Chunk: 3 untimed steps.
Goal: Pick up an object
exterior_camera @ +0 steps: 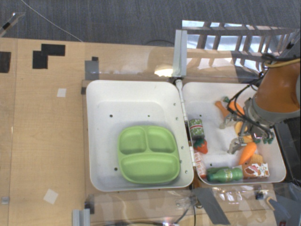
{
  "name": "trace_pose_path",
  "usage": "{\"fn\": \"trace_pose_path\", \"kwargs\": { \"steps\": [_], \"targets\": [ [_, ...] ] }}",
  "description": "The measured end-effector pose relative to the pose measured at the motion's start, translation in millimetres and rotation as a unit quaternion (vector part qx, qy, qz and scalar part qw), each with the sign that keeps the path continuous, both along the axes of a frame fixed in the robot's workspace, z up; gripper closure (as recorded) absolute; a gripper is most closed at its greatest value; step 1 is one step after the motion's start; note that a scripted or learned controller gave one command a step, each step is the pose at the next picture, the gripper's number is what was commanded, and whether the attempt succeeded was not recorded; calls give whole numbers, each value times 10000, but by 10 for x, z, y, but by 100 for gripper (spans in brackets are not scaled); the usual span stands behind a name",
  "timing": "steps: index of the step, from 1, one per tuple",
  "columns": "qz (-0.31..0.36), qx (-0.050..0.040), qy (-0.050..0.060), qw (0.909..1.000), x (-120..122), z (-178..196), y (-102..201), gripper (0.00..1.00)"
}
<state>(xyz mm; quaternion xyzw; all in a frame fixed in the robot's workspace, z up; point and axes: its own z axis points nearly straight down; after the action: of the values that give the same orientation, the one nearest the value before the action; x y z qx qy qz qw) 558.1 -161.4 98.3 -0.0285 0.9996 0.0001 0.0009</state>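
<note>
My gripper [231, 134] is low in the right bin [211, 91], reaching in from the right under the orange wrist band. Its two metal fingers [228, 122] stand apart, so it is open, with bare bin floor between the tips. An orange carrot [248, 152] lies just to the right of the near finger. Another carrot piece [221, 108] lies behind the far finger. A small yellow-orange item [241, 126] sits partly hidden under the gripper body.
A green bottle [225, 174] and a red and white carton [257, 170] lie along the right bin's front wall. A green can [195, 127] and a strawberry [201, 146] sit by its left wall. The left bin [101, 102] holds a green divided plate [124, 161].
</note>
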Motion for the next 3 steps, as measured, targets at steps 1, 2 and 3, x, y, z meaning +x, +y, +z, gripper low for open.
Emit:
{"fn": "trace_pose_path", "kwargs": {
  "steps": [1,2,3],
  "targets": [
    [21,-7,-57,10000,635,-96,112,0],
    [50,-20,-129,9999,680,67,119,100],
    [-1291,6,-87,9916,1081,1525,403,100]
  ]
}}
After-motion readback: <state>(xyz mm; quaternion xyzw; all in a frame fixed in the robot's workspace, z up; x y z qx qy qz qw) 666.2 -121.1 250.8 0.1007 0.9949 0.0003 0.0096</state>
